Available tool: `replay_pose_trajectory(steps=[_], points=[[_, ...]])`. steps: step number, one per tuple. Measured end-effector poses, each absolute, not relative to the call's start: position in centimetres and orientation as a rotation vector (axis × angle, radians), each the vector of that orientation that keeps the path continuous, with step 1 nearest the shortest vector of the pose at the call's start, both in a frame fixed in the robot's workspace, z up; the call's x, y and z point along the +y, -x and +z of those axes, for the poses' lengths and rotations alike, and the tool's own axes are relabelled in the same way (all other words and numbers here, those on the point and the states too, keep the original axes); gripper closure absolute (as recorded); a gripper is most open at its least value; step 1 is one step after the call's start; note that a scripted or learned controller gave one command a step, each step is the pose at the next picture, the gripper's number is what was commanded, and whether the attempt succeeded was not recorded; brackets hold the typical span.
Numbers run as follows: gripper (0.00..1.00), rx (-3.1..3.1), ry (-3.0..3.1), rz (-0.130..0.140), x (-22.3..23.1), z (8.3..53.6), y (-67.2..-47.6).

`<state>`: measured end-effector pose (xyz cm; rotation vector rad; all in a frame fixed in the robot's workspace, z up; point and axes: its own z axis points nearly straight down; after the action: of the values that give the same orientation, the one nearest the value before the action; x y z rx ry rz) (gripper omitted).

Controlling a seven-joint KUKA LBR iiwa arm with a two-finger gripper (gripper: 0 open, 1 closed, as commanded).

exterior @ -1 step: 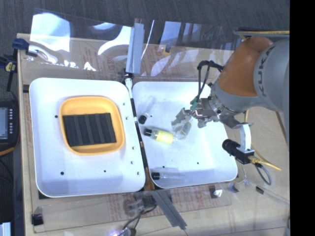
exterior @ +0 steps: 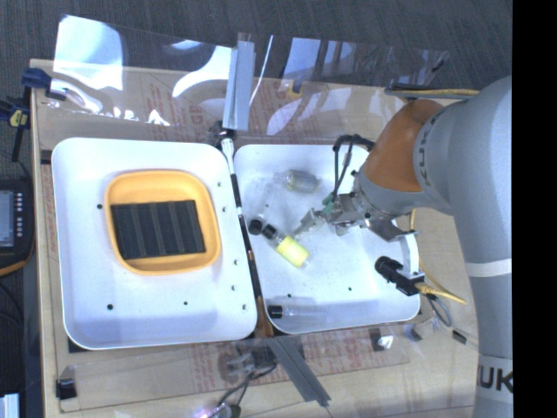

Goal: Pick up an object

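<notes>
In the right bin (exterior: 383, 307) lies a yellow marker (exterior: 291, 251) with a black cap, pointing up-left near the bin's middle. A small clear, greyish object (exterior: 301, 179) rests toward the back of that bin. A clear tube (exterior: 305, 312) with a dark end lies along the front wall. My gripper (exterior: 312, 220) hangs low over the middle of the right bin, just up and right of the yellow marker, and nothing shows between its tips. The grey arm with its orange band (exterior: 396, 159) comes in from the right.
The left bin (exterior: 78, 286) holds a yellow tray (exterior: 117, 194) with a black ridged insert (exterior: 161, 229). A metal divider rail (exterior: 242, 233) runs between the bins. Clear plastic sheeting (exterior: 261, 68) stands behind both.
</notes>
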<state>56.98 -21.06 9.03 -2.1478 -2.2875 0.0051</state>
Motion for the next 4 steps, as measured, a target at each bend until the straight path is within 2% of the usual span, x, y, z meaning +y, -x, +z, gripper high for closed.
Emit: replay_pose_trajectory(steps=[1,2,3,4], points=[[0.0,-2.32,2.115,0.004,-15.7,9.2,-54.2],[0.0,-2.39,2.144,0.002,-12.6,10.7,-48.6],[0.0,-2.392,2.035,0.001,-18.0,11.4,-56.4],[0.0,-2.478,1.938,0.007,-11.5,9.7,-57.5]])
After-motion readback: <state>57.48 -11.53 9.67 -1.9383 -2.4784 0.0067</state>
